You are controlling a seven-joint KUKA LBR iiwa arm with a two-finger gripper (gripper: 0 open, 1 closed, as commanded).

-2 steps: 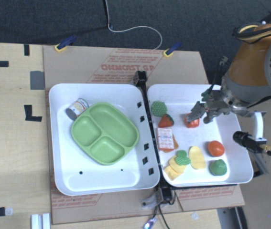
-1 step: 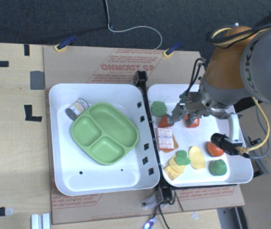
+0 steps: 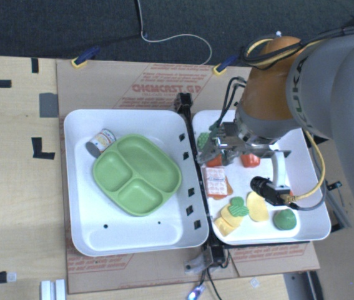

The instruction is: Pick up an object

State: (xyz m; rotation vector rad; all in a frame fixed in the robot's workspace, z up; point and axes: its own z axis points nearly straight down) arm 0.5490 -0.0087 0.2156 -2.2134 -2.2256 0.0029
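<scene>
Along the near edge of the right bin (image 3: 314,233), a green round object (image 3: 284,219), a yellow piece (image 3: 258,207) and a yellow-and-green toy (image 3: 230,215) are seen. Beside the bin's left wall, a flat red-and-white packet (image 3: 215,181) is laid. Farther back, the gripper (image 3: 211,150) is lowered over that wall; its state cannot be told. A red object (image 3: 250,160) is partly covered beneath the arm. In the left bin (image 3: 80,186), a green divided plate (image 3: 137,174) is placed centrally, with a small can (image 3: 100,142) toward the far left corner.
</scene>
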